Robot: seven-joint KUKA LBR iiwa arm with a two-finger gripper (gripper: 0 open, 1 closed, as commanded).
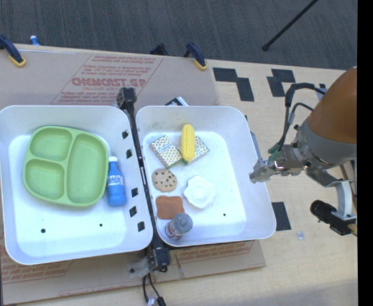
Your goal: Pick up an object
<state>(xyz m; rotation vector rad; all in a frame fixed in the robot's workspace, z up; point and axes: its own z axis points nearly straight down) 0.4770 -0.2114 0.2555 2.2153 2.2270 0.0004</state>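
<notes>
Grey metal, the hand (261,171) sits just outside the right bin's (253,196) right wall, low over the surface (301,260), with nothing between its fingers that we can make out; whether it is apart or together we cannot tell at this size.

Step in hand, as we judge it: the approach, no object yet taken. To do it well we would carry the hand toward nine o'clock over the wall, pick one item standing free of its neighbours, and come down square over it. The white piece (200,192) is nearest and stands apart; the corn cob (187,142) lies on the patterned packets and may roll.

Right bin, contents:
- corn cob, yellow, at twelve o'clock, lying across two patterned packets (166,150)
- cookie (165,180), at nine o'clock
- white piece, centre
- brown patty (169,205), at seven o'clock
- small can (178,225), at six o'clock, near the front wall

Left bin (7,234), contents:
- green divided plate (65,165), three compartments, nothing in them
- blue bottle (115,182), touching the plate at its three o'clock side

Any of these may serve as the object; those in the right bin lie closest to the hand.
</notes>
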